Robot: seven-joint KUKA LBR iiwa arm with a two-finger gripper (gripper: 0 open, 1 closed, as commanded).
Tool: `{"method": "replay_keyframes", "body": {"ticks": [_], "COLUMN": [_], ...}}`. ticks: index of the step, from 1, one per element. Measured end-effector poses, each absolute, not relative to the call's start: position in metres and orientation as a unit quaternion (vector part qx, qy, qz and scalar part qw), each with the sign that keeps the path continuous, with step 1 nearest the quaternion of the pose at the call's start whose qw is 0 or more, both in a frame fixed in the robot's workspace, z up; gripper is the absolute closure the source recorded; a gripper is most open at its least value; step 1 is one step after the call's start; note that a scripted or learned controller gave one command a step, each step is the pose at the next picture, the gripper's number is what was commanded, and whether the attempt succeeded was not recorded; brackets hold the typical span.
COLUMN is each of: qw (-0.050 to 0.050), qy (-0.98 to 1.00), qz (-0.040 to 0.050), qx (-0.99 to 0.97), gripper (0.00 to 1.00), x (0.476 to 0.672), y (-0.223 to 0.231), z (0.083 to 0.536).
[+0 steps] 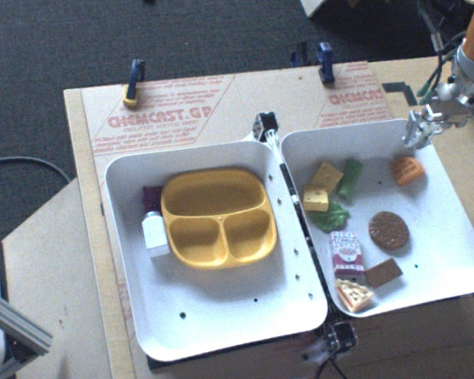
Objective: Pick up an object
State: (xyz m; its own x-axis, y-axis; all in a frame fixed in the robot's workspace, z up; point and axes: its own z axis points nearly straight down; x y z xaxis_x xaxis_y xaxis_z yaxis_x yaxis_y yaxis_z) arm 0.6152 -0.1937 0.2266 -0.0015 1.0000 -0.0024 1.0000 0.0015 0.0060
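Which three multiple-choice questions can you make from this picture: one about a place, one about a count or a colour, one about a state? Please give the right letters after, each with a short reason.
1. Where does the yellow divided plate lie?
A. in the left bin
B. in the right bin
C. on the dark floor

2. How many compartments does the plate have?
A. two
B. three
C. five

3. How does the gripper stand to the orange piece?
A. it holds the piece up over the left bin
B. it presses the piece onto the plate
C. it is at the right bin's far rim, and the piece lies on the bin floor, apart from it

Answers:
1 A, the plate fills the middle of the left bin.
2 B, one long section above two smaller ones.
3 C, white floor of the right bin shows between the piece and the gripper.
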Motion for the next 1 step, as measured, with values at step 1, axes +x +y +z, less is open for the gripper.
{"method": "replay_keyframes", "body": {"ticks": [1], "qw": [-0.002], "qy": [0.709], "qz": [0.0001], "qx": [0.705], "gripper": [1.00], "x": [0.6036], "y": [-0.1416], "z": [0.2368]}}
